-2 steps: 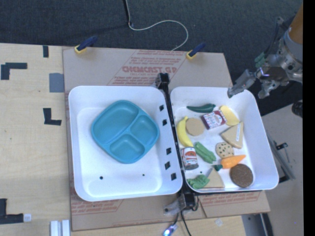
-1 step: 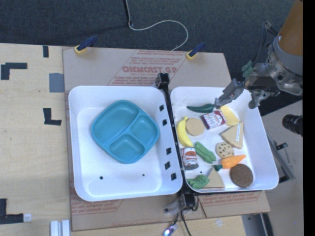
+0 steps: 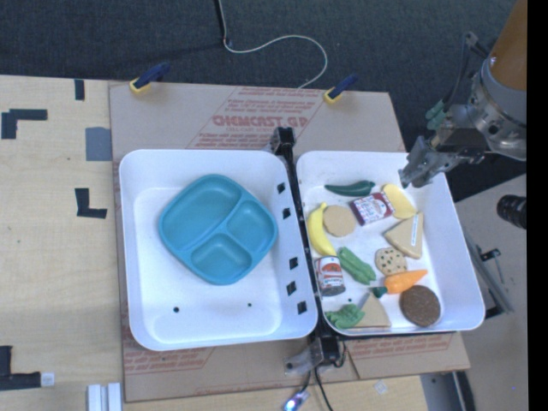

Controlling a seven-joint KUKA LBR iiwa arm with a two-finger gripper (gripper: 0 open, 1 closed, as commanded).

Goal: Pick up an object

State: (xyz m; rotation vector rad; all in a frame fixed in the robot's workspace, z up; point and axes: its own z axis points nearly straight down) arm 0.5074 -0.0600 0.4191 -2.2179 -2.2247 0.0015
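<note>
Over the upper right corner of the right-hand shallow white bin [image 3: 458, 229], the dark two-finger gripper [image 3: 417, 171] hangs above the rim with nothing between its fingers; whether they are spread or pressed together I cannot tell from this slanted view. Candidate objects crowd that bin: a yellow plastic lemon-like piece [image 3: 399, 200] lies nearest, touching a small maroon packet [image 3: 372, 208], with a green toy chilli pepper [image 3: 350, 187] just beside them, and a yellow toy banana [image 3: 318, 229] and a round brown cookie-like disc [image 3: 419, 305] lie farther off. To do this well, I judge the arm should descend on one item with free space on both flanks, fingers straddling its narrow side, clear of the bin wall. The teal divided plate [image 3: 217, 228] sits in the left-hand white bin [image 3: 137, 255], well apart
</note>
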